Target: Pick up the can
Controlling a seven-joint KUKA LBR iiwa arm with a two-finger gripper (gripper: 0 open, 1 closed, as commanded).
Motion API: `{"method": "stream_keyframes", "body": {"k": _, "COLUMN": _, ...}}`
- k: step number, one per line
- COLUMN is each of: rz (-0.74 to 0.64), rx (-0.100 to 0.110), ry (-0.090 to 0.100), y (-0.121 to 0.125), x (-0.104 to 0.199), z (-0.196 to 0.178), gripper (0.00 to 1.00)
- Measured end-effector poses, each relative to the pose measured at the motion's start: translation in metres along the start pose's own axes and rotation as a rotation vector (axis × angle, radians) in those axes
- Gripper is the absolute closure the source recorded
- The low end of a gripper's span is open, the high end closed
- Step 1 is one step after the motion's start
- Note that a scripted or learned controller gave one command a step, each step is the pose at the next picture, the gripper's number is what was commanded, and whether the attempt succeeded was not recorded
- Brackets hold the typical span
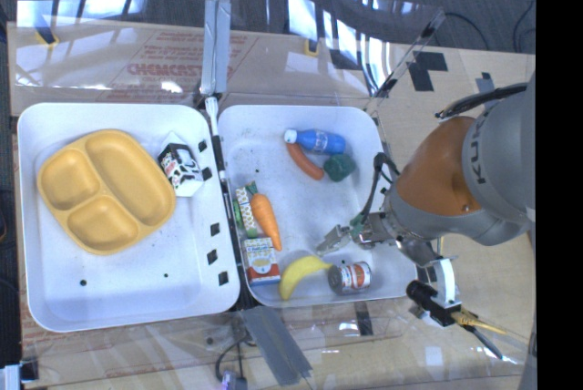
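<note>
Risk: can (351, 276) lies on its side beside banana (301, 273) in right bin (387, 292); it may roll. Gripper (339, 237) hovers just above, apparently wide, holding nothing.

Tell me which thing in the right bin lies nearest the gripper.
The can, on its side at the right bin's front edge, just below the gripper. The banana lies left of it, farther off.

- Single fixed camera sat above the bench, looked down at a slant.
- Far enough out to take in both white bins: left bin (36, 224) and right bin (364, 119) side by side.
- Arm (474, 179) entered from the right edge of view.
</note>
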State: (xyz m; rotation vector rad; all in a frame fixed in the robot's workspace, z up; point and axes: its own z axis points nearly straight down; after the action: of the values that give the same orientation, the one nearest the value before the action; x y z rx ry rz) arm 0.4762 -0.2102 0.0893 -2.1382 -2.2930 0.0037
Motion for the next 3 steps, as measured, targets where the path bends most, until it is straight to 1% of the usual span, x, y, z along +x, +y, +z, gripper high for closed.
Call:
{"method": "stream_keyframes", "body": {"k": 1, "rz": 0.071, "rx": -0.002, "ry": -0.002, "y": 0.0003, "x": -0.0004, "z": -0.0001, "gripper": 0.00}}
{"method": "stream_keyframes", "body": {"k": 2, "rz": 0.048, "rx": 0.000, "ry": 0.000, "y": 0.0005, "x": 0.0034, "z": 0.0001, "gripper": 0.00}}
{"method": "stream_keyframes", "body": {"k": 3, "rz": 0.042, "rx": 0.005, "ry": 0.001, "y": 0.0006, "x": 0.0041, "z": -0.0066, "gripper": 1.00}}
